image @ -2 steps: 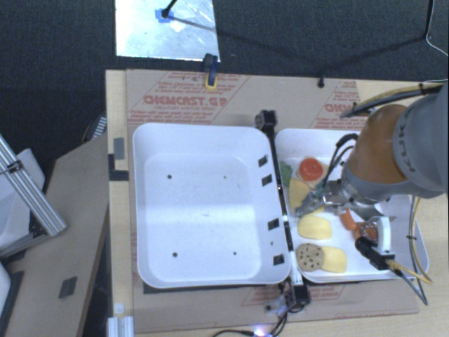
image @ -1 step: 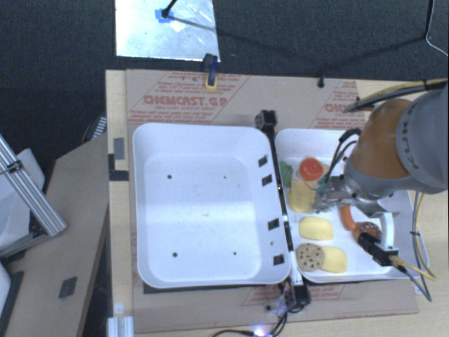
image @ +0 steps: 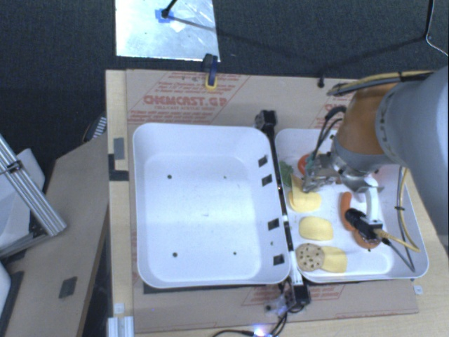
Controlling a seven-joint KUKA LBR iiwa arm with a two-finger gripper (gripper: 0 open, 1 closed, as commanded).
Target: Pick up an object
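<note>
Down in the right bin [image: 403, 258], the pincer [image: 313, 177] hangs low over the upper part of the clutter, just above a pale yellow piece [image: 305, 201], with a red item [image: 303, 163] and a sliver of green [image: 286, 174] close at its left. Whether it has closed on anything I cannot tell; the wrist hides the tips. Other candidates lie nearer the camera: a second yellow piece [image: 316, 228], a speckled cookie [image: 309, 257] touching a third yellow piece [image: 335, 260], and an orange sausage shape [image: 344, 208] beside the arm's black fitting. The left bin [image: 151, 188] sits apart on the tabletop [image: 119, 188]. To do this step well, I would centre on the flat yellow piece, descend straight until contact, close firmly across its narrower span, and lift slowly, since thin flat toys tend to slip and neighbours crowd the approach.
</note>
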